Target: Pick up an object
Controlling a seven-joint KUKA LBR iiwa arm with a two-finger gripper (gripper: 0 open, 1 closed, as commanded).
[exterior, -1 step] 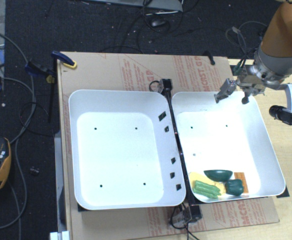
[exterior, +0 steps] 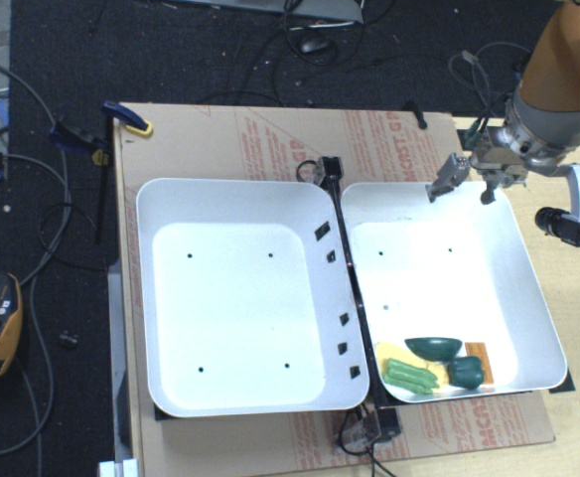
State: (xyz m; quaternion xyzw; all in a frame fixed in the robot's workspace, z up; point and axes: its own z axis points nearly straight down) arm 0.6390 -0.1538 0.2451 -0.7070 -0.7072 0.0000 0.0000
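Gripper (exterior: pixel 466 183) hovering over right bin's (exterior: pixel 513 232) far rim, fingers spread wide, nothing between them. Objects bunched in right bin's near corner: dark green bowl (exterior: pixel 434 347), light green veg (exterior: pixel 410 376), teal piece (exterior: pixel 466 372), yellow piece (exterior: pixel 393 353), orange block (exterior: pixel 480 352). Well apart from gripper. Left bin (exterior: pixel 161 266) alongside.
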